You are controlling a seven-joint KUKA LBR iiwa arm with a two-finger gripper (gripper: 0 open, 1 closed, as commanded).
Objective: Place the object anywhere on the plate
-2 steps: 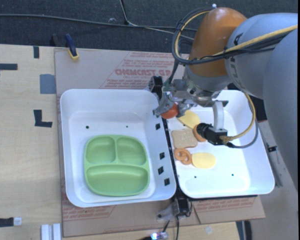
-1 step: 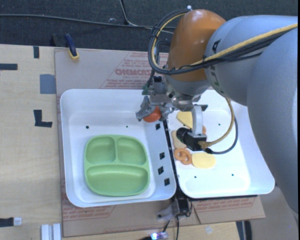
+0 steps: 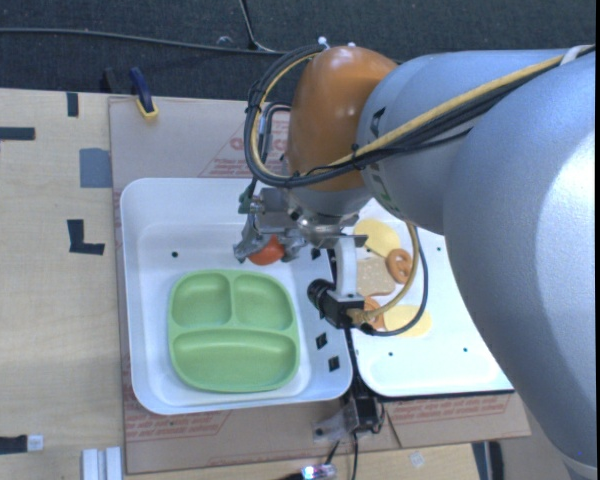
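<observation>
Robot arm [image 3: 480, 168] comes first, because it is the biggest thing: grey and fat, with an orange band [image 3: 335, 108] near its end, reaching in from the right. Under it sit two white bins side by side. The left bin [image 3: 145, 268] has a green plate [image 3: 235, 330] in it, with three sections. The right bin [image 3: 450, 363] has some small food toys in it: yellow pieces [image 3: 380, 236], a tan slice [image 3: 375, 278] and a little brown ring like a pretzel [image 3: 399, 263].

Next comes the gripper [image 3: 265, 238]. It hangs over the left bin, just past the far edge of the plate. A small orange-red thing [image 3: 267, 253] sits right at its tip. It looks round, like a toy tomato, but most of it is hidden. It seems to be at the tip, but I cannot tell if the gripper has closed on it or is just touching it.

I think the orange-red thing is light and smooth, maybe hard plastic, so it could slip or roll. A hold across its middle, on the two widest sides, would be safest. It is not on the plate yet. The plate is very near, so a short move toward the closest section should do.
</observation>
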